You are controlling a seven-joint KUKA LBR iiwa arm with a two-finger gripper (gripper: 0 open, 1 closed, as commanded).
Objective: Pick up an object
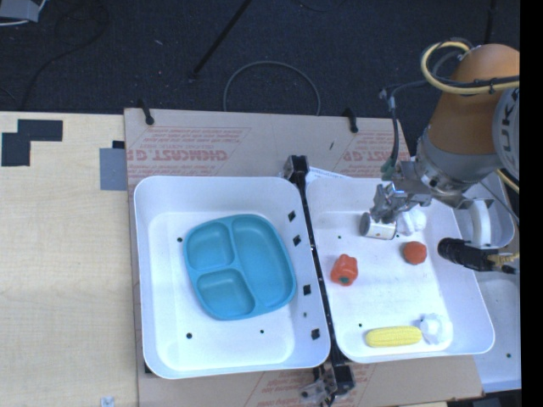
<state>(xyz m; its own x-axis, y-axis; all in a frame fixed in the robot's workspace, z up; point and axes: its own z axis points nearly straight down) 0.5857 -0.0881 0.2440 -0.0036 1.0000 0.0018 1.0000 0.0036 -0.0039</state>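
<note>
My gripper [381,221] hangs low over the back part of the right bin [462,333], pointing down and to the left. A small white thing [414,221] lies just to its right, close to the wrist. An orange cup-like piece [344,269] lies in front of the gripper, apart from it. To the right of that sits a red-orange round thing [414,253]. A yellow corn cob [393,337] rests near the bin's front edge, with a small white object [431,327] beside its right end.
The left bin [161,346] holds a blue divided plate [239,265] at its middle. A black divider rail [307,253] runs between the two bins. Brown cardboard [221,147] lies under and behind them.
</note>
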